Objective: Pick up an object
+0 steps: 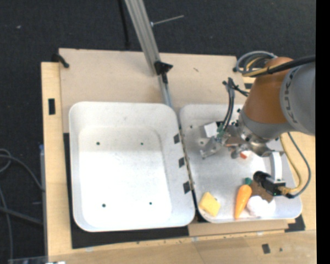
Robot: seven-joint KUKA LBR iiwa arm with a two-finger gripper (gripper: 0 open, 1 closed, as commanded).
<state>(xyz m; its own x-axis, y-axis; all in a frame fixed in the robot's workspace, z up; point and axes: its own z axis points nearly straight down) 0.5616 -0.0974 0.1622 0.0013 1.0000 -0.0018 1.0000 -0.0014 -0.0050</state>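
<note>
Carrot [241,200] lies at five o'clock in right bin [193,114], touching white lump [258,206] | cheese wedge [210,204] near seven | my gripper [212,146] hangs mid-bin over bare floor, finger state untellable | risk: closing here grabs nothing; near carrot, lump crowds fingers.

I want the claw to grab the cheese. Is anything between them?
No. In the camera view, just bare white bin floor lies between the claw and the yellow cheese.
</note>
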